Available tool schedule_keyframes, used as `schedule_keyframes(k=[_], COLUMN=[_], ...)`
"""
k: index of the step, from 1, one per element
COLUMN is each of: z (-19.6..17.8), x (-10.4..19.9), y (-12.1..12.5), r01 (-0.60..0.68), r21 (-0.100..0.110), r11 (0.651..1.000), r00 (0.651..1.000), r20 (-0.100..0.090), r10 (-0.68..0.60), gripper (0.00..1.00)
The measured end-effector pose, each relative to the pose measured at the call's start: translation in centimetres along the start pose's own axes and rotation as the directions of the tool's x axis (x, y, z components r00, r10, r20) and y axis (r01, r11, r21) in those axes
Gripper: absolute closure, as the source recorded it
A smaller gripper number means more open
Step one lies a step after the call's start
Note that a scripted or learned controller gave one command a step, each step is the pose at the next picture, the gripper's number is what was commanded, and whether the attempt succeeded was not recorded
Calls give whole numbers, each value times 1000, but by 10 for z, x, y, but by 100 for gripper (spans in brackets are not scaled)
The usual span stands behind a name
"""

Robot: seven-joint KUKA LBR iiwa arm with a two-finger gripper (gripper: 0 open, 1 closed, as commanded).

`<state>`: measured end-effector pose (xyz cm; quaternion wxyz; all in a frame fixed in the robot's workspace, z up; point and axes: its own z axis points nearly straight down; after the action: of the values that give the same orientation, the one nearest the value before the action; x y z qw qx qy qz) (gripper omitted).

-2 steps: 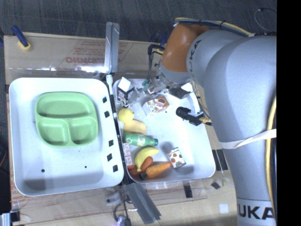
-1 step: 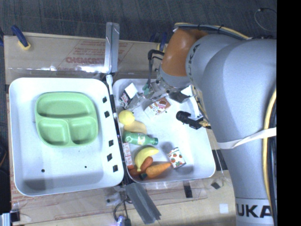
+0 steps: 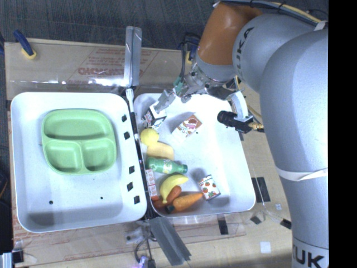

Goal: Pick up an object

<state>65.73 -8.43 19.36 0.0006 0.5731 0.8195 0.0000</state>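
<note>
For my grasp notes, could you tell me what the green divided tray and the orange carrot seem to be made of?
Green divided tray: likely moulded plastic, matte, with uniform colour and soft rounded compartment edges. Carrot: probably toy plastic, smooth and evenly orange with a slight sheen, though real can't be ruled out.

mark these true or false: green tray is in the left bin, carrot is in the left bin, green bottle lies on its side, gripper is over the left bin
1. The green three-compartment plastic tray sits in the left white bin. True.
2. The orange carrot lies in the left bin. False: it is in the right white bin, near its front edge.
3. The green plastic bottle lies on its side. True.
4. The gripper is over the left bin. False: it is over the right bin's far left corner.
</note>
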Motion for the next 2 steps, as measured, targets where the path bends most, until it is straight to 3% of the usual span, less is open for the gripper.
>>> schedule_keyframes(k=[1, 2], z=[78, 101], x=[-11, -6], y=[-16, -22], r01=[26, 87], r21=[1, 3], r11=[1000, 996], r00=[1000, 996], r20=[-1, -2], r10=[-26, -87], gripper=[0, 0])
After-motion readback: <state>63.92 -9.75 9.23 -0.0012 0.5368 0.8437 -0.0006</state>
